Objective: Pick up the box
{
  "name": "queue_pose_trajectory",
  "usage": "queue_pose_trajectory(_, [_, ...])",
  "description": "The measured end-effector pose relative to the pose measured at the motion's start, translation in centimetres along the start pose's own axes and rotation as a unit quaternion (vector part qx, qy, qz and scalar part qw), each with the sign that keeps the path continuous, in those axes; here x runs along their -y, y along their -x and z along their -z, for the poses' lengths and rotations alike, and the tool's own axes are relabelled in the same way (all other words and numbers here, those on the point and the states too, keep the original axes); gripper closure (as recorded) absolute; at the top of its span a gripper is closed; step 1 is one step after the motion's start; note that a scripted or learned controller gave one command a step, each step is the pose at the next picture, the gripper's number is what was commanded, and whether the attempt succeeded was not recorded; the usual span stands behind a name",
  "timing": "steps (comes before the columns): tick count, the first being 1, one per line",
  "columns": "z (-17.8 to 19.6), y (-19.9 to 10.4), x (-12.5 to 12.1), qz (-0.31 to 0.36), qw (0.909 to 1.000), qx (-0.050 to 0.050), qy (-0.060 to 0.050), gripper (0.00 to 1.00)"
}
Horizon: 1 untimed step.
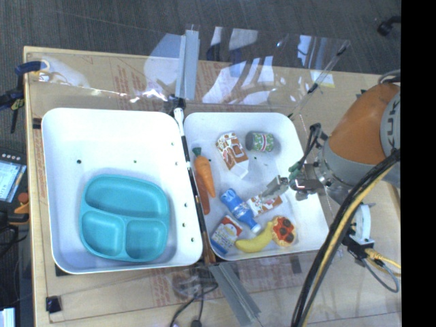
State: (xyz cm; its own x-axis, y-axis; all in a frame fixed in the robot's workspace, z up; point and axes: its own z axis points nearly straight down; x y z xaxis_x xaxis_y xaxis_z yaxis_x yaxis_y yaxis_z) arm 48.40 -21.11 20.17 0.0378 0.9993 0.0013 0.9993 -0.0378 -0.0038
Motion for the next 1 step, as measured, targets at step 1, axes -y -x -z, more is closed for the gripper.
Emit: queue_pose_trajectory(1, [-11.23, -1.66, -5.19, 0.010, 0.9999, 0.000, -0.001, 0.00])
